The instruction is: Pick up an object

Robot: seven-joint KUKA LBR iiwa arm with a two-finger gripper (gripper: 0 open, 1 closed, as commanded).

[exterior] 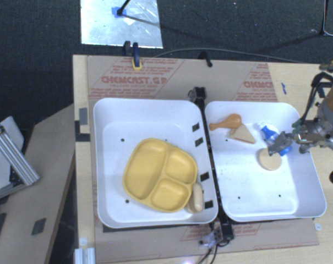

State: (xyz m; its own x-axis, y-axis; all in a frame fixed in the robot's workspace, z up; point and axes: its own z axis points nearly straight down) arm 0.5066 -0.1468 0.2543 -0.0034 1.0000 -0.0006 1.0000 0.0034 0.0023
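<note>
**My claw low over the right bin, above a blue thing**

The left bin (108,125) sits well off to my claw's far side, across the divider. In it lies the yellow divided plate (160,175), its long axis running on a slant, with a small pale bread roll (196,198) touching its near corner.

The right bin (298,202) is the one I reach into from its right edge. My claw (280,143) hangs low in its upper right part, and I cannot tell whether it is open or closed. A blue object (268,131) lies right at the tip, partly hidden by it. Just below the claw rests a round tan disc (269,161). Beyond the claw, toward the divider, lies a tan wedge (243,135), and touching it a drumstick (225,123), its long axis nearly crosswise, thick end toward my claw, thin end toward the divider.
</note>
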